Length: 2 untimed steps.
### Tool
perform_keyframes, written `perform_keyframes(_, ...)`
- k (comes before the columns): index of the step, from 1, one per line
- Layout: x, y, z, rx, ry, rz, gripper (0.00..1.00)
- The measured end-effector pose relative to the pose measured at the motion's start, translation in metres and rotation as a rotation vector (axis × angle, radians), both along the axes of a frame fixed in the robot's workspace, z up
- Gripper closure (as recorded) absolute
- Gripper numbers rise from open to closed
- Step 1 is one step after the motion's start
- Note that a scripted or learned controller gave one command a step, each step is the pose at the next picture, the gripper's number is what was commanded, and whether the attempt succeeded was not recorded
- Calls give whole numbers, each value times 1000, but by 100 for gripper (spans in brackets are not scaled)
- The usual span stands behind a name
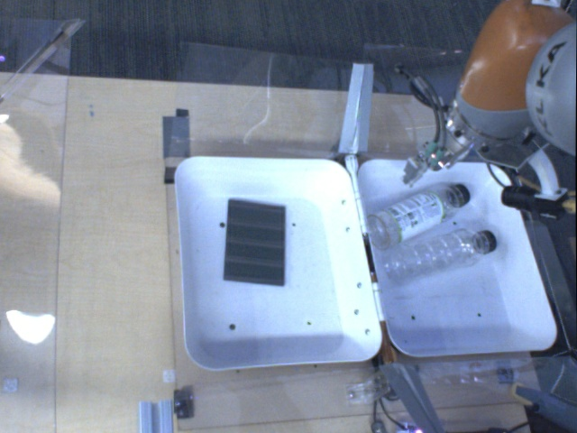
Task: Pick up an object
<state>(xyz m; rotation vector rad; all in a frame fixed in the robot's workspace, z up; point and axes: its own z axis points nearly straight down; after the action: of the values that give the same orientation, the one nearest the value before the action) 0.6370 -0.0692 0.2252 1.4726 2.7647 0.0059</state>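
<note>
Orange-banded and grey, the arm holds its gripper point(431, 159) above the far edge of the right bin point(523, 332), just beside the labelled bottle point(416, 215); whether it is open or closed I cannot tell. That bottle and a clear bottle point(437, 251) lie on their sides, probably tumbled there, while a dark ridged pad point(255, 242) rests flat in the left bin point(270, 345).

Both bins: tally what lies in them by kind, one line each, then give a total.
Clear plastic bottles: 2, a labelled one and a bare one, both lying in the right bin
Dark ridged rectangular pads: 1, flat in the left bin
Total: 3
</note>
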Motion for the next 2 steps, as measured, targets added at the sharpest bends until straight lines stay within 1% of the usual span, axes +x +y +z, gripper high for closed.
perform_keyframes(1,24,-6,-9,-4,-2,431,100)
perform_keyframes(2,24,-6,-9,-4,-1,431,0)
